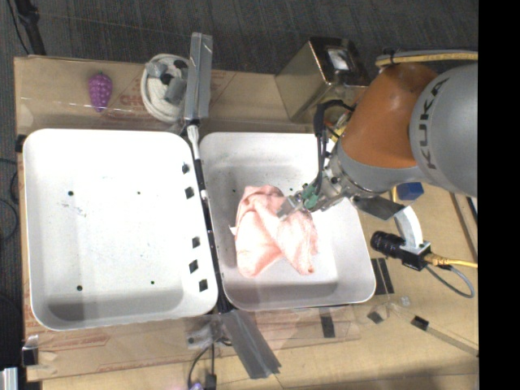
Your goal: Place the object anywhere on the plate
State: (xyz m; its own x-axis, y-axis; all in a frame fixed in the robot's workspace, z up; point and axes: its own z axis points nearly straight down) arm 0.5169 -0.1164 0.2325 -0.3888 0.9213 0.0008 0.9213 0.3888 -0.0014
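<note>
Lying crumpled in the right bin (349, 275) is the pink cloth (275, 230), pale salmon w/ darker reddish streaks along its lower right folds; it sits roughly mid-bin, bunched into two lobes (upper one smaller, lower one spreading toward the bin's front). No plate can be made out. The gripper (299, 203) is down at the cloth's upper right edge, touching or just above the fabric; cannot tell if its fingers are spread or pinched, since they blur into the folds there. Greenish parts show at the gripper tip. Behind it rises the arm (406, 128), orange band then grey shell, w/ "KUKA" readable in dark letters on the grey part at the right. Left bin (49, 218) is just beside the right one, a grey divider rail (199, 185) between them. Beyond the bins, on the bench's far edge: a purple grape-like item (100, 90), a white coil (165, 86), a tan box (321, 71). Faint red print on the bench near the coil, too dim to read.
</note>
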